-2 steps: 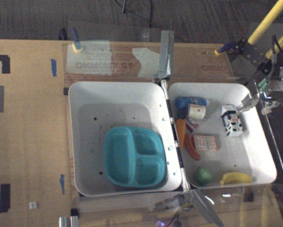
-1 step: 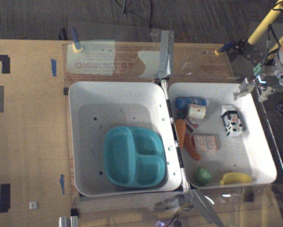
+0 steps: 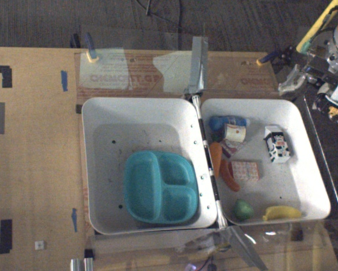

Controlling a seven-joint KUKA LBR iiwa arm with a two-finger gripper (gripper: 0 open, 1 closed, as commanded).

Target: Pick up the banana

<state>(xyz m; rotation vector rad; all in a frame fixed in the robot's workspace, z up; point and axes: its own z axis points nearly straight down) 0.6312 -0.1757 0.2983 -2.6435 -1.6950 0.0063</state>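
The banana (image 3: 281, 213) lay at the near edge of the right bin (image 3: 312, 168), just beside a green fruit (image 3: 243, 209). The end effector (image 3: 308, 66) hung well apart, beyond the bin's far right corner; its grip could not be told.

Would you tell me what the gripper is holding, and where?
Nothing: the gripper is outside the bins at upper right, while the banana lies in the right bin.

A teal divided plate (image 3: 160, 187) lies in the left white bin (image 3: 101, 123). The right bin (image 3: 304, 151) holds a blue can (image 3: 228, 123), a small white box (image 3: 276, 145), an orange carrot (image 3: 215, 156), a patterned block (image 3: 245, 171) and a green lime (image 3: 243, 209).
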